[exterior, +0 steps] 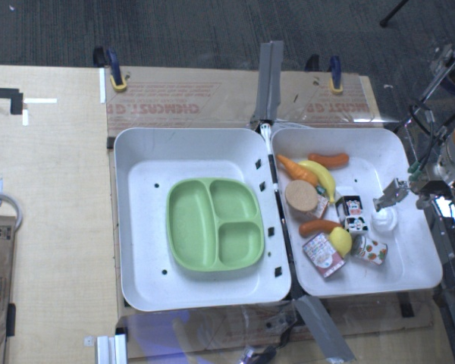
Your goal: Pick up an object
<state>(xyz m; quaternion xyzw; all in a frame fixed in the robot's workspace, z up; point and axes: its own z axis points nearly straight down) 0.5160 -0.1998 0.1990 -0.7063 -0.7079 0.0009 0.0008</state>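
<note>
Probably the small yellow plastic lemon (pixel 340 240) handles light, stiff and slippery (grip its middle), with the metal two-finger gripper (pixel 389 197) nearby, its jaw state unclear.

You are looking at an evenly lit overhead scene with bright, diffuse light and only faint, soft shadows. The white bins (pixel 136 203) look slightly washed out. A bluish glare patch sits at the bottom edge. Small items appear soft and grainy.
</note>
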